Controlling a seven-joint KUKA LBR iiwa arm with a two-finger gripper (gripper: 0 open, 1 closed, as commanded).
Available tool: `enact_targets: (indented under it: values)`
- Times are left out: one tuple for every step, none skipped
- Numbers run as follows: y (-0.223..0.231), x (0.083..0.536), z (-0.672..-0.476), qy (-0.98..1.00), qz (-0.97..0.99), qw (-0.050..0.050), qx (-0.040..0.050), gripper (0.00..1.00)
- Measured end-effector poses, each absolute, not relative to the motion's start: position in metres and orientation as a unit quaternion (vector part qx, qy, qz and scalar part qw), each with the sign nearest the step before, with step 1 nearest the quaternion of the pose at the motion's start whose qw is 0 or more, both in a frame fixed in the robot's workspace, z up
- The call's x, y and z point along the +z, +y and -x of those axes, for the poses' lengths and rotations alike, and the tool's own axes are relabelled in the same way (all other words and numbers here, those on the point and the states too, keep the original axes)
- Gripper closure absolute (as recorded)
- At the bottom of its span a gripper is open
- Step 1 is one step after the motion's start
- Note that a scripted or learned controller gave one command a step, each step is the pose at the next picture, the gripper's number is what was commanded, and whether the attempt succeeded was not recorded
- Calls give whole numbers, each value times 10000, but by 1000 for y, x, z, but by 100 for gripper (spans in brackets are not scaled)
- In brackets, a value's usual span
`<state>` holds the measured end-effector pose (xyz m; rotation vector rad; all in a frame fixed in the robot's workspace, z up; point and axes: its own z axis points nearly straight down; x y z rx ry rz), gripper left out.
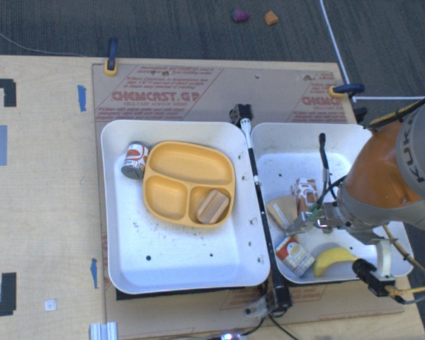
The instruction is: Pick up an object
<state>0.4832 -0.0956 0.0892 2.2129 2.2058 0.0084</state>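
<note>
In the right bin [283, 154], my gripper [302, 222] is down low among several objects. Just to its left, touching or nearly touching it, lies a tan wedge-shaped piece [279, 209]. A red and white carton [305, 189] stands right behind the gripper. A second red and white pack [295, 255] lies in front of it, by the bin's near wall. Beside that pack, to the right, is a yellow banana [333, 261]. The grey arm with its orange band [382, 172] covers the bin's right part.
The left bin [127, 261] holds a yellow divided plate [188, 163] with a tan bread-like block [212, 206] in its near right compartment. A small can [134, 161] lies left of the plate. A black cable [323, 151] runs down the right bin.
</note>
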Motion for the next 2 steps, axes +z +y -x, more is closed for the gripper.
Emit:
enact_targets:
  values:
    - [-95, 89, -483, 7057, -7085, 87, 25, 0]
    - [-95, 89, -483, 7060, -7081, 85, 27, 0]
